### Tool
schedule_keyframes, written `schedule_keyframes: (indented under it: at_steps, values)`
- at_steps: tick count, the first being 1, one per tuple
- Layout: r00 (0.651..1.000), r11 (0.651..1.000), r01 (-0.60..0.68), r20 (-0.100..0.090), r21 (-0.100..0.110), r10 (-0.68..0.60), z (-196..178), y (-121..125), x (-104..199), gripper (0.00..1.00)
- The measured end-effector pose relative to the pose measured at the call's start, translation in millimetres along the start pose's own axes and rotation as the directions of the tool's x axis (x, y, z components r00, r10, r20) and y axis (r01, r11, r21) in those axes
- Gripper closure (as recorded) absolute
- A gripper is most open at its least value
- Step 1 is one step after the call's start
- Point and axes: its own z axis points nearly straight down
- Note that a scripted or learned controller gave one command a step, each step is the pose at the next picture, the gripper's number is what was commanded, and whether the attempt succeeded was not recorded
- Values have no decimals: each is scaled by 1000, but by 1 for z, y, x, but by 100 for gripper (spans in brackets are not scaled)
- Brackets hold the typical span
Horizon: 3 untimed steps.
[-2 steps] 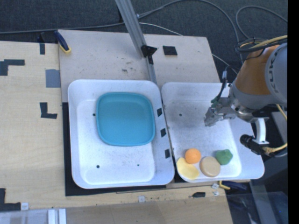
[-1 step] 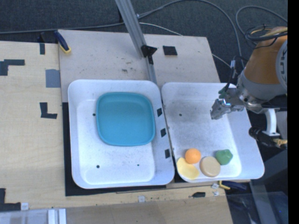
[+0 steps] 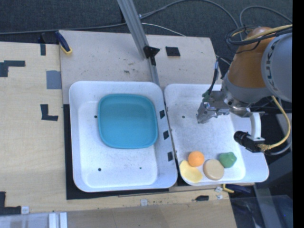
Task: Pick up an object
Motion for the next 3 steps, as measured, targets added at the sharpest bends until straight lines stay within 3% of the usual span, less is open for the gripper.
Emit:
schedule_keyframes:
  at_steps: [1,3]
  values:
    - [1000,1000,-1,0,1,1,6,-1,51,100]
    - [1000,1000,0,0,0,0,-17,-16,156,100]
